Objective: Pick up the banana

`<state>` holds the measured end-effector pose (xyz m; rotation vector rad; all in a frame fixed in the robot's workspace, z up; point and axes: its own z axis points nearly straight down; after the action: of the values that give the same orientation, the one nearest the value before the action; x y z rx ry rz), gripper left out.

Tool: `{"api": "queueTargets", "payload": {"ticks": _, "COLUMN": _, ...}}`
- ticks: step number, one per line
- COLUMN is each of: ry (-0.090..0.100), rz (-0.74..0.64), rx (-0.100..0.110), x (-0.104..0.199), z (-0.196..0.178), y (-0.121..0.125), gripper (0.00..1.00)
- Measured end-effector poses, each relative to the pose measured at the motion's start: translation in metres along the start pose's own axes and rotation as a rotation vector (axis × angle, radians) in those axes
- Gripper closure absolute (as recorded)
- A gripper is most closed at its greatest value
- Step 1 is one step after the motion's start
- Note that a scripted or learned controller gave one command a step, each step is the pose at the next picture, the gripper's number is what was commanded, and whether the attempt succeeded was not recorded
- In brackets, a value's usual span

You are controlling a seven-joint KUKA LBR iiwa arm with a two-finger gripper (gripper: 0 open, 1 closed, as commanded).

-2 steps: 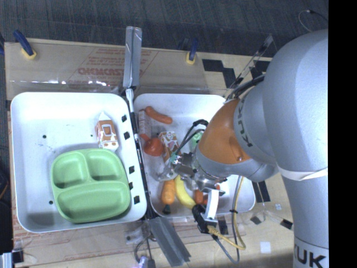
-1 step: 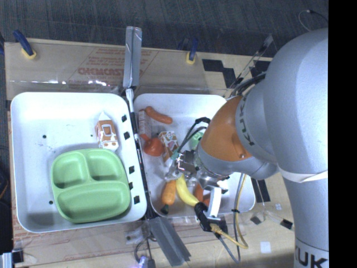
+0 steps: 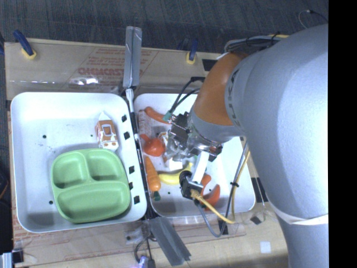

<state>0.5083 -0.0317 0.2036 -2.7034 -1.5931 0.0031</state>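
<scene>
The banana [image 3: 169, 178] lies in the right-hand bin [image 3: 174, 208], not yet lifted; the tool [image 3: 176, 149] hovers beside it, its opening impossible to tell, so grasping and lifting are left

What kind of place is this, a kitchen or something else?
Probably a robotics lab bench, not a kitchen: a grey arm reaches over the right-hand white bin, where a banana lies among toy-like food.

l bin [image 3: 33, 149]: green 3-part plate [image 3: 89, 186], small orange-white toy [image 3: 106, 134] just beside it. r bin [image 3: 167, 204]: carrot [image 3: 152, 173], red-orange tomato [image 3: 154, 147].
</scene>
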Motion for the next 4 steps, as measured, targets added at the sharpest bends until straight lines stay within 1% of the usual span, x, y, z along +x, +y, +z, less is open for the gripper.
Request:
{"api": "queueTargets", "payload": {"ticks": 1, "ry": -0.001, "rz": 0.000, "rx": 0.001, "x": 0.000, "z": 0.000, "y": 0.000, "gripper": 0.00}}
{"api": "queueTargets", "payload": {"ticks": 2, "ry": -0.002, "rz": -0.050, "rx": 0.003, "x": 0.002, "z": 0.014, "y": -0.038, "gripper": 0.00}}
{"api": "queueTargets", "payload": {"ticks": 3, "ry": -0.002, "rz": 0.093, "rx": 0.001, "x": -0.024, "z": 0.011, "y": 0.022, "gripper": 0.00}}
{"api": "queueTargets", "payload": {"ticks": 4, "ry": -0.002, "rz": 0.079, "rx": 0.003, "x": -0.062, "z": 0.075, "y": 0.019, "gripper": 0.00}}
